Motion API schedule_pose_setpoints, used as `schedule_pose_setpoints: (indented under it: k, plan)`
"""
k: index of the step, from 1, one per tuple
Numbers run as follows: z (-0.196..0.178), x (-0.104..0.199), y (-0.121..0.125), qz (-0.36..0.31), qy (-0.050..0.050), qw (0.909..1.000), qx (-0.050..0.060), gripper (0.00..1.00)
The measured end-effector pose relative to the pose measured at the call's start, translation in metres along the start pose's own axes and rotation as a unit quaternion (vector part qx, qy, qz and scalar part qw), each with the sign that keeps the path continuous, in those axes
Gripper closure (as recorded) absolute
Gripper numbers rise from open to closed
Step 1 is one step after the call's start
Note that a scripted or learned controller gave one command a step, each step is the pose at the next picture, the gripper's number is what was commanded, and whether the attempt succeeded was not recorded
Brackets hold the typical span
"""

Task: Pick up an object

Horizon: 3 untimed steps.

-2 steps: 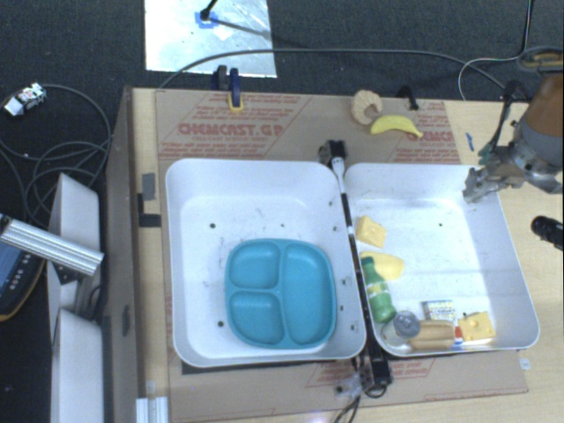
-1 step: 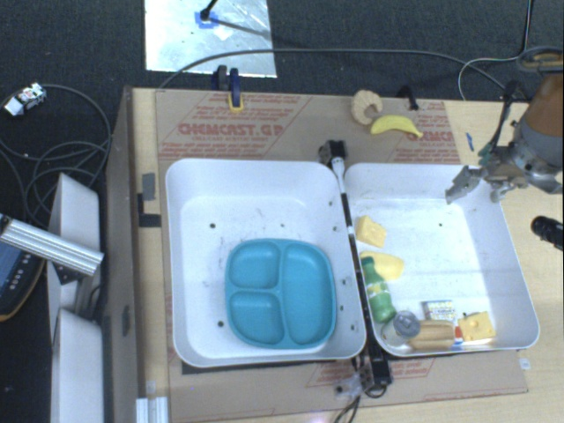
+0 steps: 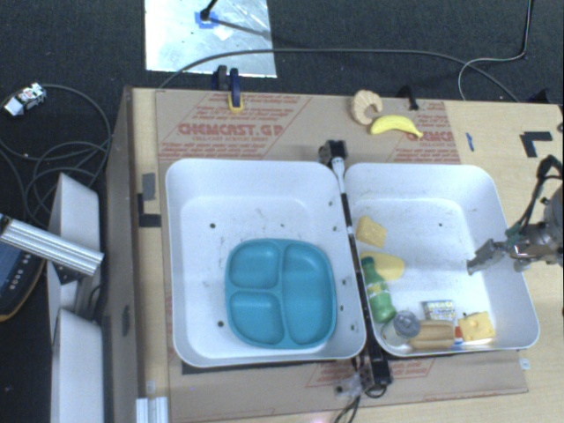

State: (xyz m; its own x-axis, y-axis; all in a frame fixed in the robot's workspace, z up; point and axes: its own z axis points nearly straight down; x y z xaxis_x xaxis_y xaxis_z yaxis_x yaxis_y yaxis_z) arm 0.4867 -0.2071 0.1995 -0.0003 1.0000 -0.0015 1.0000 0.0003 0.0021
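The left bin (image 3: 264,192) holds a blue divided tray (image 3: 280,292). The right bin (image 3: 423,192) holds a green bottle (image 3: 379,294), yellow pieces and small packages along its near-left side. The gripper (image 3: 486,256) hovers at its right rim, fingers perhaps spread, hard to tell. Tabletop (image 3: 264,126) print reads "CHEMCAST GP".

Dark carpet floor (image 3: 79,25), cardboard-topped bench (image 3: 264,126)
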Motion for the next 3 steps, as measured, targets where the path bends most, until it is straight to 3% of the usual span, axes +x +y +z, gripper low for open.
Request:
schedule_pose_setpoints:
  k: [1,2,3]
  plan:
    - [-0.011,0.000,0.001,-0.001,0.000,1.0000,-0.002,1.00]
    - [-0.031,0.001,0.118,-0.002,0.000,1.0000,-0.001,1.00]
    - [-0.085,0.055,0.183,-0.003,0.001,1.0000,-0.002,1.00]
